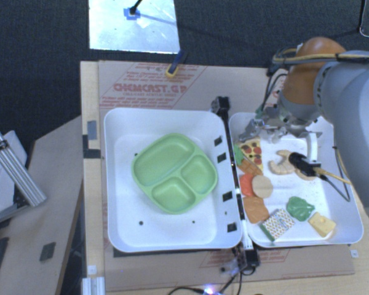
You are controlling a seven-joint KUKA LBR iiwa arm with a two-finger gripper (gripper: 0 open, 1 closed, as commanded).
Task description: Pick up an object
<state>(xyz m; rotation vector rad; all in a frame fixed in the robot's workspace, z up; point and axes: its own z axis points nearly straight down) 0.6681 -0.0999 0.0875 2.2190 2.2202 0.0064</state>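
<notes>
Far to the left of the claw, the left bin (120, 226) holds a green divided plate (174, 173). It lies flat in the middle of the bin, well apart from the claw.

Going right, the right bin (352, 225) holds a group of toy foods. Just below the claw (256, 128) in the view, toward the camera, lies a pizza slice (251, 147), close to the left wall of this bin. Further from the claw on the same side come a red round slice (245, 185) touching a pale round slice (263, 187), then a brown-orange piece (256, 209) and a checkered block (278, 224). To the right of the claw and nearer to the camera are a tan curved piece (281, 163), a green leafy piece (300, 208) and a yellow cheese wedge (323, 225); the wedge is the farthest from the claw.

The claw hangs over the far left part of the right bin, at the end of the grey arm (350, 91). I cannot tell if the claw is wide or narrow, and I see nothing held in it.

I judge this to be the approach step: no object is picked up yet. The pizza slice seems the nearest target. For the next move the claw should come a little toward the camera, stand over the slice and go down almost to the bin floor, because the slice is thin and flat. The bin wall and the neighbouring pieces are close, so the descent needs care.
</notes>
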